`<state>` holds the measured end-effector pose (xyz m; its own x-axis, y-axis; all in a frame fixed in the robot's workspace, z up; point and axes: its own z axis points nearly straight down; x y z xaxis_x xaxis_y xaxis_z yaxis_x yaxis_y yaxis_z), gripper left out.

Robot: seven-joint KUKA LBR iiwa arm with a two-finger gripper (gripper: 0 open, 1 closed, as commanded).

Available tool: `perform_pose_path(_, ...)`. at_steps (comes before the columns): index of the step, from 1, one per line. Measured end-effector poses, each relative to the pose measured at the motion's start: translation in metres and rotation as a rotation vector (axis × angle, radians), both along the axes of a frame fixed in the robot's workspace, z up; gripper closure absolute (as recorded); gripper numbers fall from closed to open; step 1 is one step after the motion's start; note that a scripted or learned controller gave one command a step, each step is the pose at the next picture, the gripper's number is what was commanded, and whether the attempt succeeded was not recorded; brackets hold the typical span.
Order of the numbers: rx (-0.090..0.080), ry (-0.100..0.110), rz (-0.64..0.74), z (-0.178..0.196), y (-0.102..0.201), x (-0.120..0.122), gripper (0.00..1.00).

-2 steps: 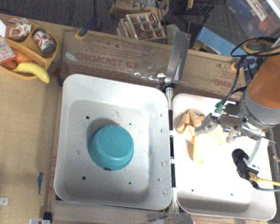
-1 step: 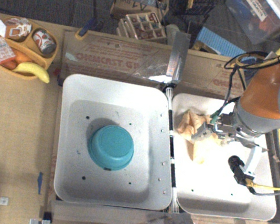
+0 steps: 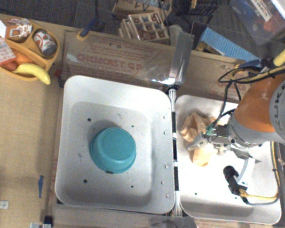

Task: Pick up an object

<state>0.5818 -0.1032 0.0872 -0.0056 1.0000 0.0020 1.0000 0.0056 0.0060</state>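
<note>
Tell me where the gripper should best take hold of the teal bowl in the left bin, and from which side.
The teal bowl lies upside down, base up, in the middle of the left bin. Its dome is probably too wide and smooth to pinch. I would come straight from above and pinch the raised base ring, or else tip it first to reach the rim.

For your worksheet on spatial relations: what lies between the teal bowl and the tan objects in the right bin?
In the camera view, bare white bin floor and the two bins' adjoining rims separate the teal bowl from the tan objects.

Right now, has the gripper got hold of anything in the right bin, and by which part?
Cannot be told. The gripper sits low over the tan object in the right bin, but the wrist hides any contact.
</note>
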Motion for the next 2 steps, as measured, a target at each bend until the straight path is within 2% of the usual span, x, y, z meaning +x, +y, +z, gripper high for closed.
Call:
perform_pose_path(1,0.0,-0.001,-0.008,0.008,-0.004,0.001,1.0)
perform_pose_path(2,-0.003,0.009,0.167,0.094,0.028,0.028,1.0)
